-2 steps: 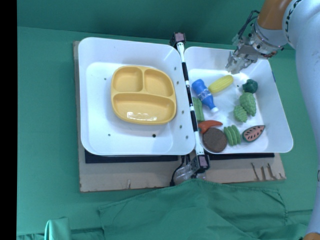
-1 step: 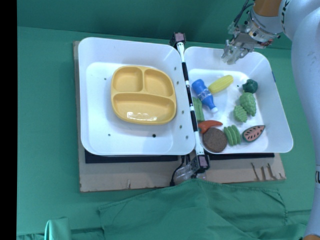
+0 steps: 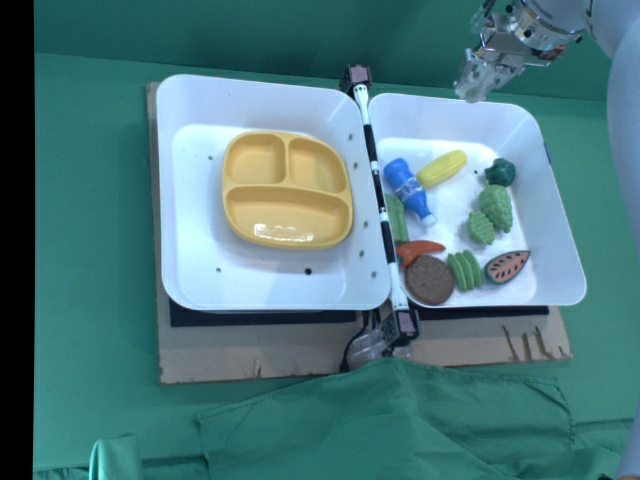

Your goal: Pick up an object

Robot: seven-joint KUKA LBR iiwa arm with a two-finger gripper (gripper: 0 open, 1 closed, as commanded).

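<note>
A rumpled green cloth (image 3: 400,423) lies nearest the viewer and covers the front edge of a cardboard sheet (image 3: 250,353). The same cloth part-hides a small clear item (image 3: 368,348) at the foot of the bin divider; that item cannot be identified.

The bench (image 3: 90,218) is green, and a green backdrop (image 3: 250,13) stands behind it.

Left bin (image 3: 190,268): one yellow tray (image 3: 288,190) with three compartments.

Right bin (image 3: 550,258), toy food:
- blue bottle (image 3: 409,188) beside corn (image 3: 442,168), near the far-left corner
- broccoli (image 3: 500,172), two green clusters (image 3: 490,215) just below it
- brown patty (image 3: 430,280), pea pod (image 3: 464,270) and watermelon slice (image 3: 507,266) along the near wall
- red pepper (image 3: 420,250) and a green strip (image 3: 397,218) against the divider — the strip is hard to make out

The gripper (image 3: 474,88) hangs above the right bin's far rim, apart from every item. It is small and blurred; whether it is parted or closed cannot be told. The arm (image 3: 620,88) is cut off at the top and right edges.
</note>
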